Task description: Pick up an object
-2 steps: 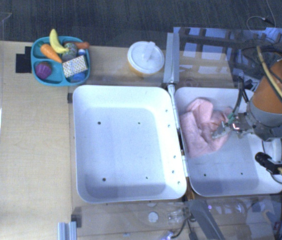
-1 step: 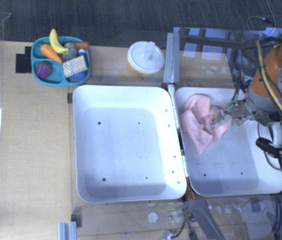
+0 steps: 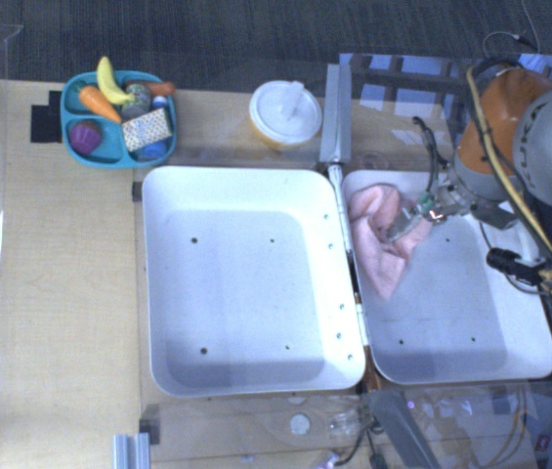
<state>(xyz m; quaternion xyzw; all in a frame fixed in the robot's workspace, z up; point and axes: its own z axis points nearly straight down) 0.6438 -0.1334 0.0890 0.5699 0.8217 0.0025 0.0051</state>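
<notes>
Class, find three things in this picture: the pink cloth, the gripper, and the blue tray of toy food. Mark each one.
pink cloth [image 3: 381, 247]: camera view, on its lower fold.
gripper [image 3: 414, 217]: camera view, at its fingertips over the cloth.
blue tray [image 3: 72, 150]: camera view, on its lower left rim.

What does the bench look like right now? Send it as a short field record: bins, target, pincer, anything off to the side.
left bin: white, shallow, bare floor showing
right bin: white, holds a pink cloth crumpled at its upper left, by the wall shared with the left bin
pincer: low over the cloth's right edge, at or touching the fabric
grasp: not confirmed
blue tray: on the bench beyond the left bin, with toy food
white lidded cup: beyond the bins
</notes>
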